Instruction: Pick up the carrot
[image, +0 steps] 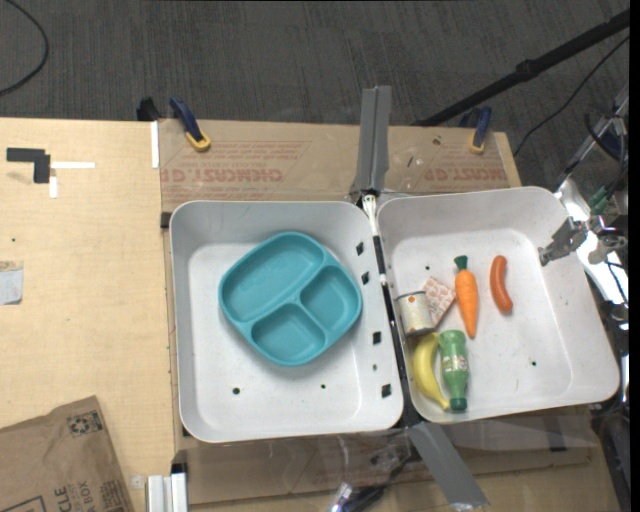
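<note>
The carrot (466, 295) is orange with a green top and lies lengthwise in the middle of the right bin (540, 370), its top pointing to the far side. My gripper (562, 242) hangs at the right bin's far right rim, well to the right of the carrot and apart from it. Little of the gripper is visible at the view's edge.
A red-orange sausage (500, 284) lies just right of the carrot. Left of it are a small packet (438, 295) and a can (414, 312). A banana (428, 372) and a green bottle (454, 368) lie in front. The left bin (200, 380) holds a teal divided plate (290, 298).
</note>
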